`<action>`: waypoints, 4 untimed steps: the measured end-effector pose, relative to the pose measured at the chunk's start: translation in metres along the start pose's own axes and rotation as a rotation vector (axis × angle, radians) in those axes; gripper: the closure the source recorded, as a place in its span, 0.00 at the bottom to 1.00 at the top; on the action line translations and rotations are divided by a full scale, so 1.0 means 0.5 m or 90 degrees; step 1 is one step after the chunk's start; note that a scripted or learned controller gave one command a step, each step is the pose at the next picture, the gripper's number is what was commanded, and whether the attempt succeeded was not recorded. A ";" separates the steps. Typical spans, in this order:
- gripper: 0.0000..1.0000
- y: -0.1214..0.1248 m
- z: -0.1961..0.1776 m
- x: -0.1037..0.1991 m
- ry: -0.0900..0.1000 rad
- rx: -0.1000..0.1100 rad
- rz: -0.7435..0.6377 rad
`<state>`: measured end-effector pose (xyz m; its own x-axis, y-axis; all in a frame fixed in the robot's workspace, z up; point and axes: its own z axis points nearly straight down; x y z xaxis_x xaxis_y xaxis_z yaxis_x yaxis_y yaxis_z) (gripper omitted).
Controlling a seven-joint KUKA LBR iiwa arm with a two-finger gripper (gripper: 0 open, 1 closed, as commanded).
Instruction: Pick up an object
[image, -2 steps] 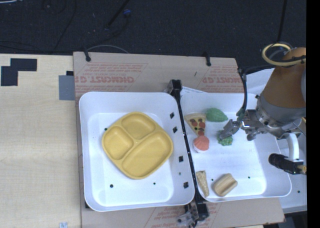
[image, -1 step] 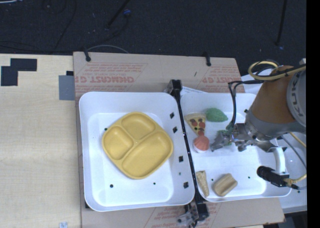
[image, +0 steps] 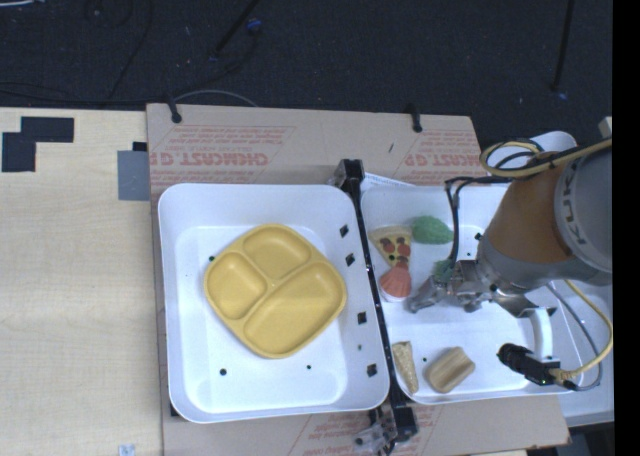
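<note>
I reach in from three o'clock, my grey arm [image: 560, 234] with its orange band bent over the right bin [image: 480, 384]. My gripper [image: 432, 294] sits low over the middle of that bin, its metal tip pointing toward nine o'clock. I cannot tell how the tip is set; it is too small and dark against the bin floor, and I see nothing caught in it.

Just off my tip, toward nine o'clock, lies a small pink shell-shaped toy [image: 396, 283]. Touching it at twelve o'clock is a pizza slice toy [image: 391, 243]. A green leafy piece [image: 432, 230] rests near the bin's twelve o'clock side, and a smaller green bit [image: 441, 269] sits right beside my wrist. At six o'clock from me lie a tan bread roll [image: 449, 370] and, by the bin's nine o'clock wall, a pale wedge [image: 404, 365].

The left bin [image: 180, 344] holds a yellow divided plate [image: 275, 289], lying flat near its centre, turned at an angle. Both bins stand on a cardboard sheet [image: 300, 144] over the wooden bench [image: 70, 294].
</note>
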<state>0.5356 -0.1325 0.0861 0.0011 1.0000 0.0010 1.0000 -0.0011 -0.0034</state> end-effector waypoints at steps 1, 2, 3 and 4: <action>1.00 0.000 -0.024 -0.002 0.000 0.000 0.002; 1.00 0.010 -0.148 0.004 -0.001 -0.004 -0.002; 1.00 0.015 -0.269 -0.012 -0.002 -0.005 -0.001; 1.00 0.016 -0.335 -0.013 -0.001 -0.003 -0.002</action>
<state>0.5440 -0.1394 0.2536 -0.0023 1.0000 -0.0004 1.0000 0.0023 0.0016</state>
